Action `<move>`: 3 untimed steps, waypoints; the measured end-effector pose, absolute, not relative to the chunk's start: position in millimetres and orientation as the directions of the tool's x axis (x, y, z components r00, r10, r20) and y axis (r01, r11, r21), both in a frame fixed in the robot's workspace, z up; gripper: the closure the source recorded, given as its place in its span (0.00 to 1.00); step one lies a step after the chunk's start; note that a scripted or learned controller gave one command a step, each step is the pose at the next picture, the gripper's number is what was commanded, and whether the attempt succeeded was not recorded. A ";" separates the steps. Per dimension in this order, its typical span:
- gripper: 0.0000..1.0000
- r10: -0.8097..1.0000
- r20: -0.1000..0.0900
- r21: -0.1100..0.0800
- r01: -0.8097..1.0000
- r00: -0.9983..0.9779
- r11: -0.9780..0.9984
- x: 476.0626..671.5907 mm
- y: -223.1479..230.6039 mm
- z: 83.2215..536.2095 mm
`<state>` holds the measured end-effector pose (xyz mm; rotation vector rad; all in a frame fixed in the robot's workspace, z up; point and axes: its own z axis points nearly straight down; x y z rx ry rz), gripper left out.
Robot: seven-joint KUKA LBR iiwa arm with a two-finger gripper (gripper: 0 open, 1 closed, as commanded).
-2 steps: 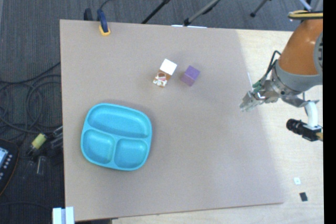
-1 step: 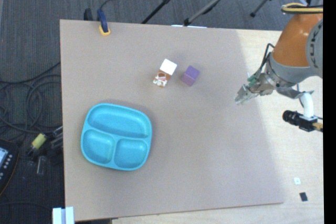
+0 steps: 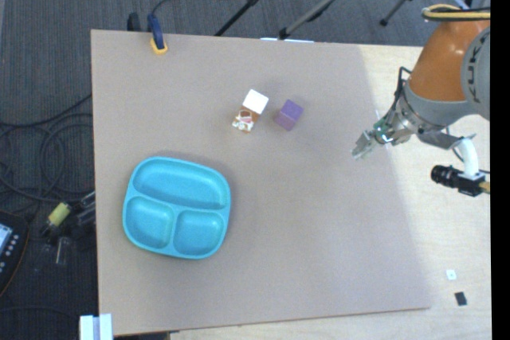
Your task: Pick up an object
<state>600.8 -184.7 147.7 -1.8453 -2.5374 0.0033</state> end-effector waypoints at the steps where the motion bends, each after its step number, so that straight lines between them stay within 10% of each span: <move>1: 1.00 0.938 0.002 -0.004 0.938 -0.345 0.345 595.0 -173.7 138.1; 2: 1.00 0.951 0.002 -0.004 0.951 -0.309 0.309 663.5 -144.1 90.3; 3: 1.00 0.946 0.002 -0.003 0.946 -0.324 0.324 668.3 -104.9 114.5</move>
